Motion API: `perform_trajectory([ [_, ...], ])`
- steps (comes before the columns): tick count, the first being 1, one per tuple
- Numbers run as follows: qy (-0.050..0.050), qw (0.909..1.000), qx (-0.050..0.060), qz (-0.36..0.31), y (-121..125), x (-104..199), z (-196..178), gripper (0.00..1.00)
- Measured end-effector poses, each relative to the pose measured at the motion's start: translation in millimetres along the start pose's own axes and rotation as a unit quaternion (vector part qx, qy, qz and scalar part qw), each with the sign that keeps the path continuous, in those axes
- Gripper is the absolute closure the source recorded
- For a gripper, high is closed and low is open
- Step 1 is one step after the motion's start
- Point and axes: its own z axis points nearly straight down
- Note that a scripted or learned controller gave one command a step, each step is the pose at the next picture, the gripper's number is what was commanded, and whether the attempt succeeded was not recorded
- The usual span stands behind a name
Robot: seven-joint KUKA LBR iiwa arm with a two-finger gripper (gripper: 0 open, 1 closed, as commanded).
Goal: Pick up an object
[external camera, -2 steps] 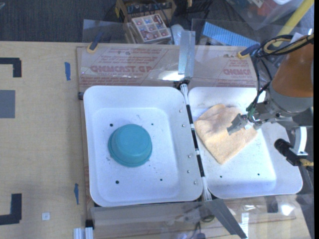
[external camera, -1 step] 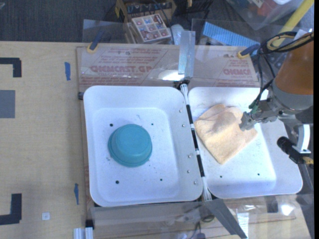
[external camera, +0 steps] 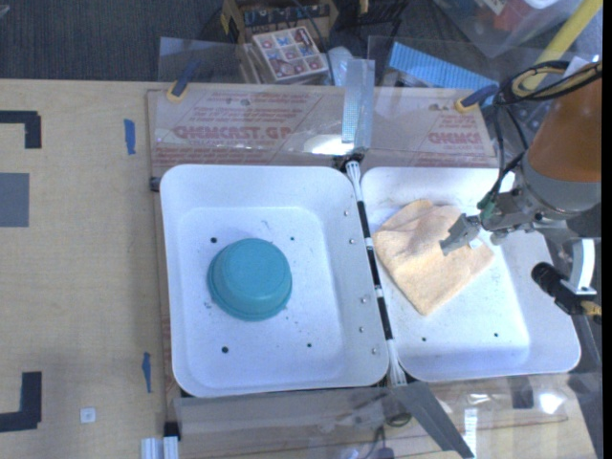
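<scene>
1. Teal plastic, smooth and matte: a round bowl [external camera: 251, 277] sits upside down in the left bin [external camera: 182, 218], its flat base up and its wider rim resting on the bin floor, a little left of the bin's middle.
2. The left bin is a shallow white tray with rounded corners and a raised lip; its floor is speckled with small dark spots.
3. The right bin [external camera: 535, 342] is the same white moulded shape and touches the left one along a shared middle seam fitted with small clips.
4. A pale tan cloth [external camera: 430, 256], soft and slightly rumpled, lies flat in the upper left part of the right bin. Its outline is roughly four-sided, turned at a slant, with one corner pointing toward the near edge.
5. The claw [external camera: 461, 235] is grey metal and reaches in from the right, its tip over the cloth's upper right part. Whether it is open or closed cannot be told, nor whether it touches the fabric.
6. Above the claw the arm shows a glossy orange band [external camera: 572, 146] and grey casing, with black cables looping beside it.
7. The counter [external camera: 76, 256] is light wood-grained board, marked with black tape angles and short blue tape strips.
</scene>
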Motion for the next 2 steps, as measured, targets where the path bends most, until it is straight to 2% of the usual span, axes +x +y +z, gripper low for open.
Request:
perform_trajectory([
  [1,0.000,0.9998,-0.004,0.021,12.9,-26.8,91.2,0.00],
  [2,-0.001,0.9997,-0.006,0.022,14.0,-27.8,79.9,1.00],
])
